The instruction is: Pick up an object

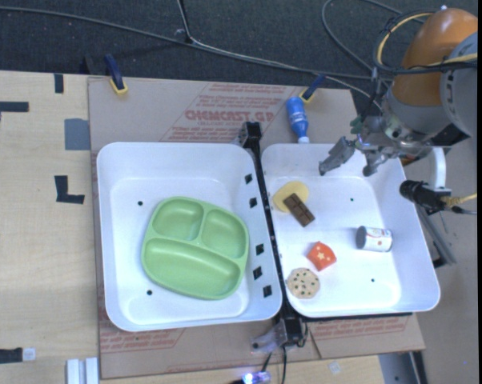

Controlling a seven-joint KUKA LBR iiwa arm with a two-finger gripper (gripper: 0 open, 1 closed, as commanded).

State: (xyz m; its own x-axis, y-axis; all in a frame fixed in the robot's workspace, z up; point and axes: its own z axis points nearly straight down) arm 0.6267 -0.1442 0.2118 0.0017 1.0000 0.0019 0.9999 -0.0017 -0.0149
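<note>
We see small red block [322, 255] w/ yellow spot in right bin [409, 246], tool [356, 158] spread open, holding nothing, above bin's far edge, cardboard-topped wood bench [33, 238], dark carpet behind

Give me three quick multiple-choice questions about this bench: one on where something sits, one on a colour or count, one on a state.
1. Where does the green divided plate lie?
A. left bin
B. right bin
C. on the cardboard

2. How many small things lie in the right bin?
A. two
B. four
C. seven

3. What is between the gripper fingers?
A. the cookie
B. the red piece
C. nothing

Answers:
1 A, it fills the left bin.
2 B, the chocolate bar on its yellow piece, red piece, cookie and small can.
3 C, the fingers are spread over bare bin floor.
</note>
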